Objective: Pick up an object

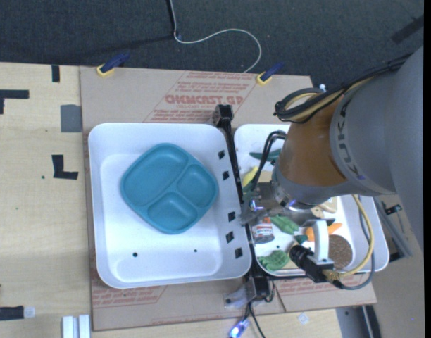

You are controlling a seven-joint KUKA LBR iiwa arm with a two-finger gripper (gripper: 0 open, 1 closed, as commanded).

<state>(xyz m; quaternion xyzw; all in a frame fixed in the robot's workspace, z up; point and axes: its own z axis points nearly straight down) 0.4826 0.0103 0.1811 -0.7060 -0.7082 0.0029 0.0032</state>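
Taking the blue divided plate (170, 187) as our landmark, we start nearest the camera, at the lower right of the plate, where small items crowd the right bin (379, 258): a green leafy piece (275, 260), a brown round disc (339, 248) and a small jar with a red label (263, 231). Above these, to the right of the plate, we see the arm (321, 150) with its orange band hanging low over that bin, and the gripper (261, 204) sits just across the divider from the plate. We cannot tell how the jaws stand, as the wrist hides them. The plate itself lies flat in the left bin (103, 189). Beyond the plate, a white cable (222, 37) curls over the dark surface.
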